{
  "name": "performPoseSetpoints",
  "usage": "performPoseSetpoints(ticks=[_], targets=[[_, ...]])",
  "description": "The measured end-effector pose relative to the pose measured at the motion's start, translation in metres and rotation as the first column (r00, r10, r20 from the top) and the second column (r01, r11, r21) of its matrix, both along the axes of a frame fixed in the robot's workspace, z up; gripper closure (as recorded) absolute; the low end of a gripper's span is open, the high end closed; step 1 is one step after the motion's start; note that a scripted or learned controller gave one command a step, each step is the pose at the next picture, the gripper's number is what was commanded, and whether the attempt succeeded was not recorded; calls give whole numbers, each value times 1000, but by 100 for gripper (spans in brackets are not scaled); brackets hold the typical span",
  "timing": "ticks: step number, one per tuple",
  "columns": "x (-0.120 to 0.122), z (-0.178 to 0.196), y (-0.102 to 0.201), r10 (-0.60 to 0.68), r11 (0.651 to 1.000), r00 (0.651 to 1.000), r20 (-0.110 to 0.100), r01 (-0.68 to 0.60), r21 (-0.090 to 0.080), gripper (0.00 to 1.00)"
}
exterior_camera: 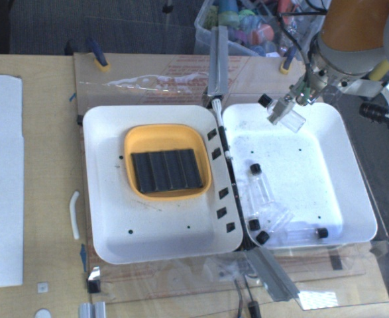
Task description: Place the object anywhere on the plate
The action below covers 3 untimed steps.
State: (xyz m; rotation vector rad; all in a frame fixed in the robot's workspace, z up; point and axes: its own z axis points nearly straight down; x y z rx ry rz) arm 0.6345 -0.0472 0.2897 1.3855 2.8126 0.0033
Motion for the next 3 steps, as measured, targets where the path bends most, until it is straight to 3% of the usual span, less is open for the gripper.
performPoseSetpoints(ticks=[1, 2, 3], targets=[[15, 21, -33, 187, 982, 982, 1, -187, -2, 100], [14, 147, -90, 450, 893, 893, 1, -450, -6, 100], [14, 147, -90, 450, 893, 893, 1, -450, -6, 0]])
